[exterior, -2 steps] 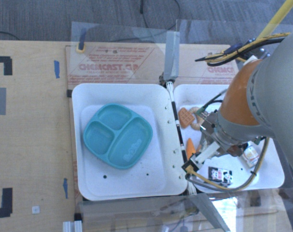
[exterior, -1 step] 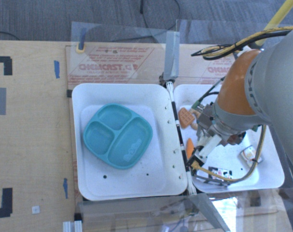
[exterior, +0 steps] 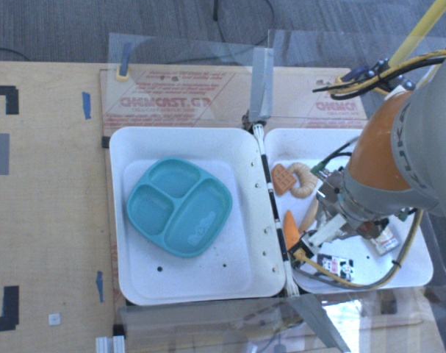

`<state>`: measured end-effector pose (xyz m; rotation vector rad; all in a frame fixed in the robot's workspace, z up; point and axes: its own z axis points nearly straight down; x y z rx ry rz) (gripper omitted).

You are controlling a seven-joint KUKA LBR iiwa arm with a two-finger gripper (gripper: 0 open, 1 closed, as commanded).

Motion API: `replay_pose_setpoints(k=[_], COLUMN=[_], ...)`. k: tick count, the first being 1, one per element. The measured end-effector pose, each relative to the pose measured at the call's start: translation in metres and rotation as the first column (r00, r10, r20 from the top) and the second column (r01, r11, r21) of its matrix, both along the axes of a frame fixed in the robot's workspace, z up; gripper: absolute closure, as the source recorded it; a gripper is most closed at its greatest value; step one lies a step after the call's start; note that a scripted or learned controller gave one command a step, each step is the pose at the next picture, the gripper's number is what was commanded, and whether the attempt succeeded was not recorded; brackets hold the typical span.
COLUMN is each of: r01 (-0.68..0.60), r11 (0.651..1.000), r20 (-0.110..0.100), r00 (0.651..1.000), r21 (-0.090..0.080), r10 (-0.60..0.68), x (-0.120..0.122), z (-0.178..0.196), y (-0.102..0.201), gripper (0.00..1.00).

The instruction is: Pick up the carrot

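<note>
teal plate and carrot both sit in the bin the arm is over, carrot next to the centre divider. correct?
Not quite. The camera view shows the teal plate alone in the left-hand bin, away from the arm. The carrot does sit in the right-hand bin under the arm, next to the centre divider.

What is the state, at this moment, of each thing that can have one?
carrot: lying in the right bin, along its left wall.
teal plate: right side up in the left bin, compartments empty.
brown biscuit: lying flat in the right bin.
beige ring: lying flat, next to the biscuit.
arm: reaching over the right bin.
</note>
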<state>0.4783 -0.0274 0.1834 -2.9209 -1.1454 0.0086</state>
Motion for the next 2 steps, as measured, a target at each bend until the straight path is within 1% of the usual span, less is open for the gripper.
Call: replay_pose_setpoints(k=[1,2], r01=[-0.252,0.112], r11=[0.968,0.994], r20=[0.002,0.003], r00=[0.968,0.994], r21=[0.001,-0.003], r10=[0.252,-0.112], x=[0.0,0.031], z=[0.0,0.0], y=[0.024,0.033], gripper=[1.0,1.0])
